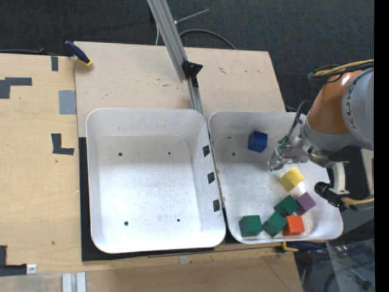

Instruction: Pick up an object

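The objects for picking are small blocks, and all of them lie in the right bin [234,215]. They are almost cubes, so none of them has a clear long axis. The blue block [258,141] lies alone in the far part of this bin, and its edges are turned a little against the bin walls. The yellow block [292,178] lies nearer, turned so that one corner points to the front wall of the bin. Just beside it there is a white block [300,188] and then a purple block [306,201]. Near the front right corner lie three green blocks [250,225] and one orange block [294,224], close together in a group, each turned in a different way.

The end effector [281,159] is low in the right bin, between the blue block and the yellow block, just beside the yellow one. It is small and dark in the view, so it is not possible to tell how far it is open, and no block is seen inside it.

The left bin [97,163] stands beside the right one on the table [36,163].
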`<state>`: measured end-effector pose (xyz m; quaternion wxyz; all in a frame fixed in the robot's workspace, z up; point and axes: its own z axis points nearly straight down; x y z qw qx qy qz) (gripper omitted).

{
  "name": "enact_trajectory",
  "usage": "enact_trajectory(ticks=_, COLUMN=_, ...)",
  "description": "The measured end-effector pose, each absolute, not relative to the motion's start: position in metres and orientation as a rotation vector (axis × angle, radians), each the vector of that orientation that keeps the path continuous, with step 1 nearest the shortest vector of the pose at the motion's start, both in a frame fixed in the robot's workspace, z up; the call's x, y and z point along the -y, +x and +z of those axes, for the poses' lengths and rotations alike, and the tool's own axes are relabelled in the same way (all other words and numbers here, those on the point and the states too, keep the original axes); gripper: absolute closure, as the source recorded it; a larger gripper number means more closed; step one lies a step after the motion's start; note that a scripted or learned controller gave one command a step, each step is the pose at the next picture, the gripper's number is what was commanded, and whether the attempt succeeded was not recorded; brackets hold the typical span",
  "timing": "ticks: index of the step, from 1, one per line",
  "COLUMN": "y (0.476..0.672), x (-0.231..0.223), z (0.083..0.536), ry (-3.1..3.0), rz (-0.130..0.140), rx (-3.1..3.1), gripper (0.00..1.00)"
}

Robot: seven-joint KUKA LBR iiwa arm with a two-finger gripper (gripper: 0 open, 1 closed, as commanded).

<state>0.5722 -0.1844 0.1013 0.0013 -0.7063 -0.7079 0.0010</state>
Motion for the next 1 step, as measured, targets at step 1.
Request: enact_trajectory(ticks=1, y=0.5722, x=0.1857, z=0.1645, ry=-2.224, rz=-0.004, rx=2.226, gripper=1.0)
